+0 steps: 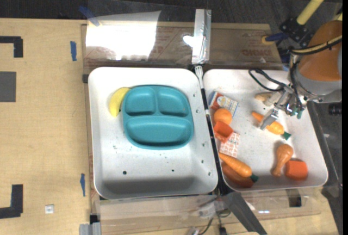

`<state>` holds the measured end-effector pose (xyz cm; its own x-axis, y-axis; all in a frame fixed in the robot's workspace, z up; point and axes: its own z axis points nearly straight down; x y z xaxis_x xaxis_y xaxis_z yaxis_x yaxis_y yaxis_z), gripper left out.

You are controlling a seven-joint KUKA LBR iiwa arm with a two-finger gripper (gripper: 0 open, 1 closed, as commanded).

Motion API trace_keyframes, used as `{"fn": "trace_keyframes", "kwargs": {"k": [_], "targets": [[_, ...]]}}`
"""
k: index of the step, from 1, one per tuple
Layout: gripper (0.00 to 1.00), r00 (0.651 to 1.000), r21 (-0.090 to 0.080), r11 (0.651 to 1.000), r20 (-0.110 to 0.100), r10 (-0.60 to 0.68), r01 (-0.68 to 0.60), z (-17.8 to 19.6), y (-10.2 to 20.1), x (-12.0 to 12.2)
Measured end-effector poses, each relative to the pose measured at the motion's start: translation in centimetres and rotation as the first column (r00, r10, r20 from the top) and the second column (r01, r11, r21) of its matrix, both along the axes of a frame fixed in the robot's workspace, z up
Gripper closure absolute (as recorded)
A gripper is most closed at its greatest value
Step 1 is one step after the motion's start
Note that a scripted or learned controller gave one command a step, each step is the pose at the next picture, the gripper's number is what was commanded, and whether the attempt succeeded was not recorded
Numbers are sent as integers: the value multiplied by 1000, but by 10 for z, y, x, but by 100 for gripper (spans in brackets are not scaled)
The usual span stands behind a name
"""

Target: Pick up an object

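Two shallow white plastic bins side by side on a tan bench.

Left white bin (pixel 109 168), centre of the frame: a teal, rounded-rectangle plastic tray with three compartments (pixel 157 116), smooth and matt, lying flat toward the bin's upper half. A yellow curved banana-like toy (pixel 115 100) tucked against the tray's upper left edge, partly under it. Dark specks scattered over the bare floor below the tray.

Right white bin (pixel 318 166), right of the frame: a clutter of glossy toy food. Along its left wall, a small white printed packet (pixel 224 103), an orange rounded lump (pixel 222 117) over a red-orange piece, and a second white packet with red print (pixel 230 144). Lower left, a long orange carrot-shaped toy with a dark green tip (pixel 238 165). Lower right, a tan drumstick-shaped toy (pixel 281 158) just beside a red-orange block (pixel 296 169). Near the bin's middle, a small orange carrot-like toy with a green end (pixel 276 128) and a small orange sliver (pixel 258 116) to its left.

Metal two-finger gripper (pixel 269 120), upper right of that bin, slanting down and left from the grey wrist with its orange band, tips just above and touching or nearly touching the small orange carrot-like toy. Finger spread too small and blurred to judge; cannot tell whether anything is held.
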<state>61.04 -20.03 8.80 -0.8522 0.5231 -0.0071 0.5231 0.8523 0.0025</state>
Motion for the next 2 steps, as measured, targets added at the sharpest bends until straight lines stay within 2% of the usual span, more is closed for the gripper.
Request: {"fn": "trace_keyframes", "kwargs": {"k": [1, 2], "targets": [[0, 1000, 1, 1000, 2, -18, 18, 1, 52, -18], [0, 997, 0, 997, -2, -74, 74, 1, 25, -46]]}}
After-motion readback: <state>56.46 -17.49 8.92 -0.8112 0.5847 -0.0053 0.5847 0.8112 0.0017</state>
